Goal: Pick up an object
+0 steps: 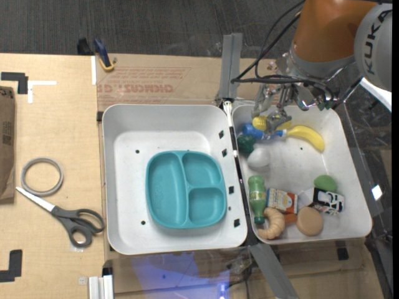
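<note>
where claw [274,118] hovers, banana [305,136] lies slanting, tip lower-right.

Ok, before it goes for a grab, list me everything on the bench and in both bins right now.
Sectioned plastic plate: one, teal, left bin.
Banana: one, yellow, right bin, far side.
Small toy piece: one, blue and yellow, right bin, far left corner.
Round object: one, dark green, beside it.
Egg-shaped object: one, white, right bin, left side.
Bottle: one, green, right bin, near left.
Small carton: one, orange and white, near side.
Croissant-shaped toy: one, tan, near edge.
Scissors: one, grey-handled, cardboard left.
Tape roll: one, grey, above scissors.
Tool: one, metal, over right bin's far side.
</note>
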`<state>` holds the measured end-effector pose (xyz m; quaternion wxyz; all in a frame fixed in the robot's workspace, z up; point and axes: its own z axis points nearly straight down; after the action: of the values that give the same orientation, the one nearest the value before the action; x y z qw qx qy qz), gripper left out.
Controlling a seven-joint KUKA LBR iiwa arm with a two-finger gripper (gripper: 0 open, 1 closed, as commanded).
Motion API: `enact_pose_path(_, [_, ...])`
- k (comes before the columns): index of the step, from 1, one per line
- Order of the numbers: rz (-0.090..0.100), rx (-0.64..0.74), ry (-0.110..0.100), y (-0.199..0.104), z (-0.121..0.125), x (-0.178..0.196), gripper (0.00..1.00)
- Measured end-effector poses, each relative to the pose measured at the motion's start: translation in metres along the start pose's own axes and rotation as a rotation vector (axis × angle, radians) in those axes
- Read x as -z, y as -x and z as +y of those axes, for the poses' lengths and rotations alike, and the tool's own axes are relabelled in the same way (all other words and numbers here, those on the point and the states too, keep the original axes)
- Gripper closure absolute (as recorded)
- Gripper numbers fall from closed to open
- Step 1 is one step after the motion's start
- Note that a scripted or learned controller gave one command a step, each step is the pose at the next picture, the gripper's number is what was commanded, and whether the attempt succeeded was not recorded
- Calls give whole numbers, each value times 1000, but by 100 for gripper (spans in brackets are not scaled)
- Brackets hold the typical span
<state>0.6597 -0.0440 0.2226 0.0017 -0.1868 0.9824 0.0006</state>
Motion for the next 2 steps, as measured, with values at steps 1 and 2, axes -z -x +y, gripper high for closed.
enact_pose_path(1, [-3,235,-2,-20,-52,40,100])
enact_pose_path(2, [1,177,1,-45,-16,-9,100])
